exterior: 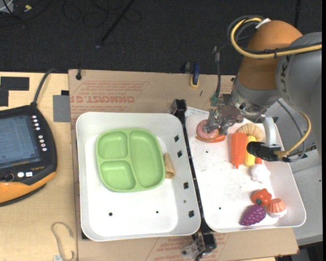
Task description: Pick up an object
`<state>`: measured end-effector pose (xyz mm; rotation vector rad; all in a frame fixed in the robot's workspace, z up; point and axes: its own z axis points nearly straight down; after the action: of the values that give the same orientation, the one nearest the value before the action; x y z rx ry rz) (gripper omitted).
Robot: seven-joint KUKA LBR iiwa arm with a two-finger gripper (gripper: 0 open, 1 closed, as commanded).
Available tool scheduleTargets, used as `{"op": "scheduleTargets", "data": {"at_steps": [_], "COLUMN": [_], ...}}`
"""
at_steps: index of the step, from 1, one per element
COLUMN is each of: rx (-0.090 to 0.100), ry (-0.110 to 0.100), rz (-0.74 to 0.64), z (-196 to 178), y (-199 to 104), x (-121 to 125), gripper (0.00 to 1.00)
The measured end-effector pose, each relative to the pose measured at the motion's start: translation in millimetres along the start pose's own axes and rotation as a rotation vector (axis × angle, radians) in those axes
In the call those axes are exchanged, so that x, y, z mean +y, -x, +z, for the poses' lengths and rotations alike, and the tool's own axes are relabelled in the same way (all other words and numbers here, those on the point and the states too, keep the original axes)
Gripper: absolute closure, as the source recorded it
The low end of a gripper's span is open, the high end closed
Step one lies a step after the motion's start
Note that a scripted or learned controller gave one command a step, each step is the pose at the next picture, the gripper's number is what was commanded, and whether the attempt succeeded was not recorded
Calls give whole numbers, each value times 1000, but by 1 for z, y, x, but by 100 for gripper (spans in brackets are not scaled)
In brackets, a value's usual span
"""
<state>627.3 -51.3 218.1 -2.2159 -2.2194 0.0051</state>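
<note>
Gripper (216, 125) sits low over the pink doughnut (210, 133) at the far left of the right bin (293, 211), grip state cannot be told; doughnut judged light, rigid, smooth plastic, best pinched across its rim, lying directly beneath the gripper.

2 white bins (92, 211); a lime-green tray (129, 160), an orange carrot (238, 148), a purple grape bunch (252, 215), a pink doughnut (209, 132), a red tomato (261, 197).
</note>
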Motion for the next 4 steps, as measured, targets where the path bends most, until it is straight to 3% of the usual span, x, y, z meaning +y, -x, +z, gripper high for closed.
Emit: {"op": "scheduleTargets", "data": {"at_steps": [1,2,3,4], "rx": [0,-2,-1,0], "ry": [1,0,4,2], "rz": [-2,1,2,0], "z": [-3,-2,-6,-16], "y": [-51,-41,-44,-51], "x": [-15,-26,-14,-31], "gripper": [100,100,100,100]}}
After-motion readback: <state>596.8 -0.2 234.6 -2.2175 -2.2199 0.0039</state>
